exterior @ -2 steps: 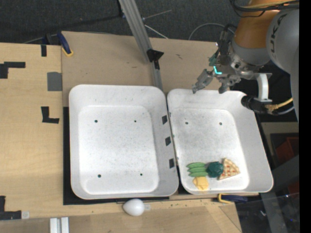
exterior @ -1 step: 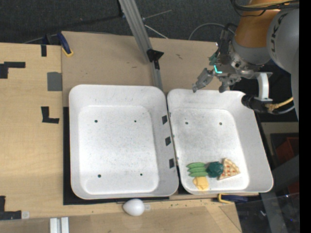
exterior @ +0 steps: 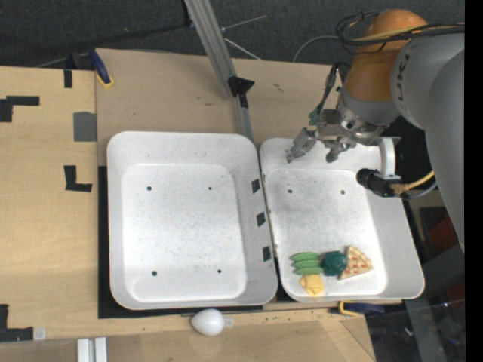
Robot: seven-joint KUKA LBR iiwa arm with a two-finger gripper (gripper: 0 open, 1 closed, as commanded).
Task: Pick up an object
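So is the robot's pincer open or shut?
Open. The pincer hangs over the far end of the right bin, its two fingers spread apart with nothing between them. The toy pizza slice lies at the near end.

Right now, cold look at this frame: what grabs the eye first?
The grey arm with its orange band dominates the upper right, its gripper with fingers spread hanging over the far edge of the right bin. Next, the small cluster of toy food at that bin's near end: a green pea pod, a dark green piece, a yellow piece and a pizza slice. A white egg-shaped object sits on the bench just below the left bin.
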